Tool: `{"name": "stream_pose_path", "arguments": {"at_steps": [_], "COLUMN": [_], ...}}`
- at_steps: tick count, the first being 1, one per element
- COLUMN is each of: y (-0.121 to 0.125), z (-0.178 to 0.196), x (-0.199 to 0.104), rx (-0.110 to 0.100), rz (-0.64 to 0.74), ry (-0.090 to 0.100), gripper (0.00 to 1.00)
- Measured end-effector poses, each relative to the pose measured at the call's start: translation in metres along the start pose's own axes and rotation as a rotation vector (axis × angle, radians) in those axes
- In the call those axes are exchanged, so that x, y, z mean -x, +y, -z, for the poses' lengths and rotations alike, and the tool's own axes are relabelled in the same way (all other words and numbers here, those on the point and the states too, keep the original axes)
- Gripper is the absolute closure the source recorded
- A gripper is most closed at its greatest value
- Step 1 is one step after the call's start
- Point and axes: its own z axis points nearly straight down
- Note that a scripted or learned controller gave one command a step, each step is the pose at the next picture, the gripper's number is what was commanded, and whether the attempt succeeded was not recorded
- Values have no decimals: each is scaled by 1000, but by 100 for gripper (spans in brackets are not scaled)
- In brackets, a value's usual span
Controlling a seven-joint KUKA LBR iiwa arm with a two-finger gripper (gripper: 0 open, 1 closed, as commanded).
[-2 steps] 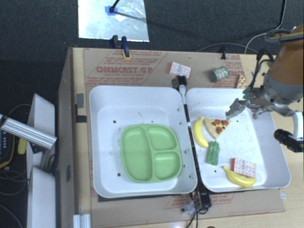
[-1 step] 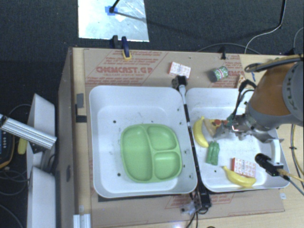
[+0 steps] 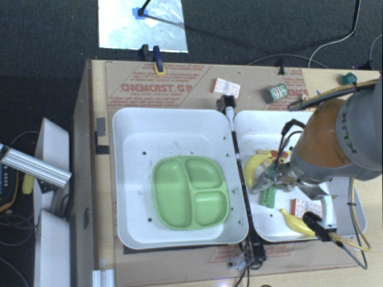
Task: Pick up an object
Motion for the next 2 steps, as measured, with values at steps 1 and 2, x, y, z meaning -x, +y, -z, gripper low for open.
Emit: {"name": "stream_pose_path", "arguments": {"at_steps": [1,2], "y": [1,56], "z": [11,101], "x": [0,-62], "rx": [3,4], "rz": [0,2], "ry": [0,1], "gripper": [100,100]}}
